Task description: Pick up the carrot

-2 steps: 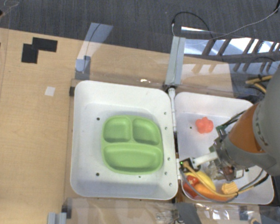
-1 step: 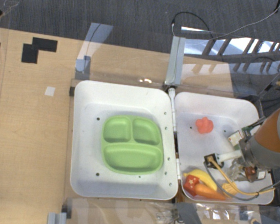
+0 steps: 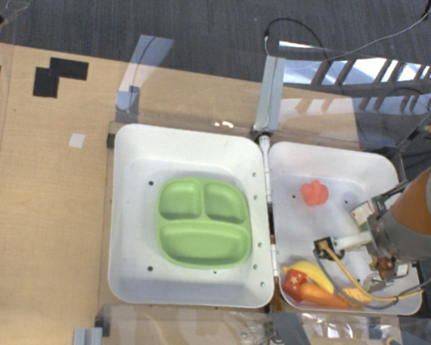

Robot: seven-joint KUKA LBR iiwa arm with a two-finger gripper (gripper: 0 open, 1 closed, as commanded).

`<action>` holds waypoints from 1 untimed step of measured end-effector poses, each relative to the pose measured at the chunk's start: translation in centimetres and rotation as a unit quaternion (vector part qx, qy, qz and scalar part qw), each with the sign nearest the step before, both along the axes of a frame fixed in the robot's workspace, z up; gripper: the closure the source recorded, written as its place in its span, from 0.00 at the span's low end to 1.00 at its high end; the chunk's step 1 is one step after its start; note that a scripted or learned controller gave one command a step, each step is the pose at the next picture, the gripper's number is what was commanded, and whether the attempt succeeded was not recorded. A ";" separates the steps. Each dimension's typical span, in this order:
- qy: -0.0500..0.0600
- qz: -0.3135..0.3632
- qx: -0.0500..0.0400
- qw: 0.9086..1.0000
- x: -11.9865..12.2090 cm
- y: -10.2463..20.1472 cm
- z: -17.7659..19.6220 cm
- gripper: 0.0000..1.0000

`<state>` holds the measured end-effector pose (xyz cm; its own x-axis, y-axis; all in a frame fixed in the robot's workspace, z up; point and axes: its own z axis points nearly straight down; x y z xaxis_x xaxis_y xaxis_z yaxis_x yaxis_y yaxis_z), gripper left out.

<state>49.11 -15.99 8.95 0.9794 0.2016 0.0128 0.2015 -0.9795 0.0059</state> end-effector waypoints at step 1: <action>0.000 0.003 0.001 1.000 4.5 3.6 0.0 0.00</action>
